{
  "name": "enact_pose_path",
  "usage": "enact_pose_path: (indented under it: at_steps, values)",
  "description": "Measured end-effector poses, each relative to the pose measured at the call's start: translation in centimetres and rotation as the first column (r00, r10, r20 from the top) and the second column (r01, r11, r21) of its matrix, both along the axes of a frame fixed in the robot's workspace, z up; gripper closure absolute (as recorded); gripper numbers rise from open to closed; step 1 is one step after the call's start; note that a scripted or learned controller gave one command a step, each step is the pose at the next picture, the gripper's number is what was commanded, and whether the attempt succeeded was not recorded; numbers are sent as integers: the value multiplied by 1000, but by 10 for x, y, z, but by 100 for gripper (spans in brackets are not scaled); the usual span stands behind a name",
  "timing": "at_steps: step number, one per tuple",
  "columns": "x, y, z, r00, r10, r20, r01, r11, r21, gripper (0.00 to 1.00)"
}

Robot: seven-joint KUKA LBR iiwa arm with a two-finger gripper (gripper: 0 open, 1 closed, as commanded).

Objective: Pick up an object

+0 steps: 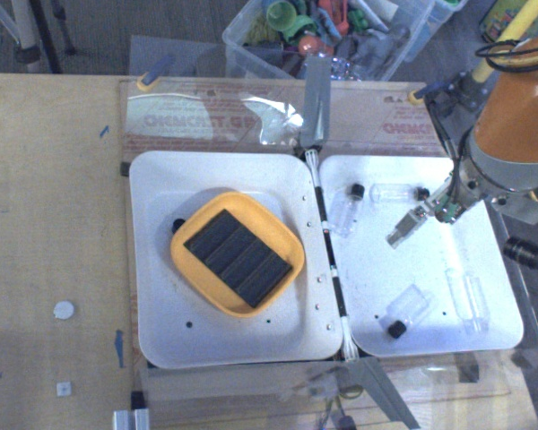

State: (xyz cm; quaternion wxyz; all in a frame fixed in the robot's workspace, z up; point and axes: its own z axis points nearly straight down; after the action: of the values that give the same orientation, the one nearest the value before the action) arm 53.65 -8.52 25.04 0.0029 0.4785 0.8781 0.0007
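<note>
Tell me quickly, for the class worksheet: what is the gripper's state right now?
Gripper: over the right bin, above bare floor among clear vials; whether open or shut cannot be told, and nothing shows held in it.

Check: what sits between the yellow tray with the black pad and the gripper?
In the camera view, the ridge where the two bins meet and a clear vial lie between the yellow tray and the gripper.

1. I count two white bins (pixel 152 267): one ahead of the jaws, one beneath them.
2. One yellow dish (pixel 278 227), ahead.
3. Four clear, black-capped bottles (pixel 405 306) around the jaws.
</note>
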Motion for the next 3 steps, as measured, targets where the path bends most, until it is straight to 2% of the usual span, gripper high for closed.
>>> enact_pose_path:
  at_steps: [1,2,3]
  values:
    - [67,-8,-19,988,157,1,-157,988,-1,0]
    - [128,18,-64,897,442,3,-442,897,-3,0]
    - [120,-12,-122,998,61,-4,-61,998,2,0]
